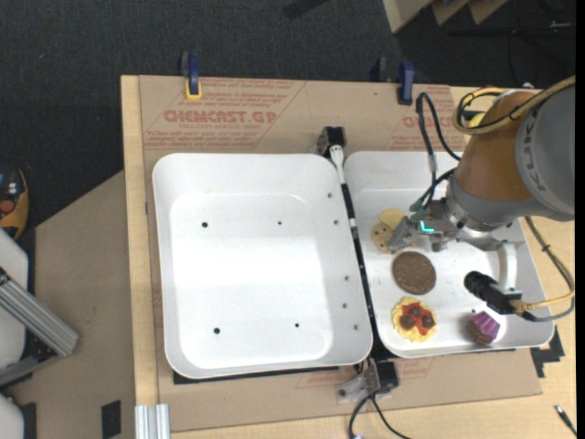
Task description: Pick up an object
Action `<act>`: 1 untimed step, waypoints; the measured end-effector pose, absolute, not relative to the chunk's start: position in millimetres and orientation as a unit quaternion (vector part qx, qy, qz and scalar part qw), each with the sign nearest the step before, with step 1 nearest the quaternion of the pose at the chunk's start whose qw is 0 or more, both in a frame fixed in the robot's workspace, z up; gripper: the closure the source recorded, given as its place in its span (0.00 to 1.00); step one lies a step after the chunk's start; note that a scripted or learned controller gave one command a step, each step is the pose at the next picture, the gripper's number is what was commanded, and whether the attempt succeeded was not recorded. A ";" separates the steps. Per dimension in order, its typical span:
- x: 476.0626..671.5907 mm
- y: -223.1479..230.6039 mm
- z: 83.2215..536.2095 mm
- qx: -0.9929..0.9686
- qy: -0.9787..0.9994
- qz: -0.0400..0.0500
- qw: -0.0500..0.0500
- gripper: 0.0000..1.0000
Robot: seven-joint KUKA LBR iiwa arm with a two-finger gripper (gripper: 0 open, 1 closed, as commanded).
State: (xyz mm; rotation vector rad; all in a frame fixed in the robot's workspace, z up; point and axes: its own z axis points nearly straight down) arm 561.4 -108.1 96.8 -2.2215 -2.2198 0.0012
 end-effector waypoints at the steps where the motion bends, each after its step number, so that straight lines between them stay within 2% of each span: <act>1: 530.0 -92.8 83.8 -0.708 -0.707 0.001 0.003 0.00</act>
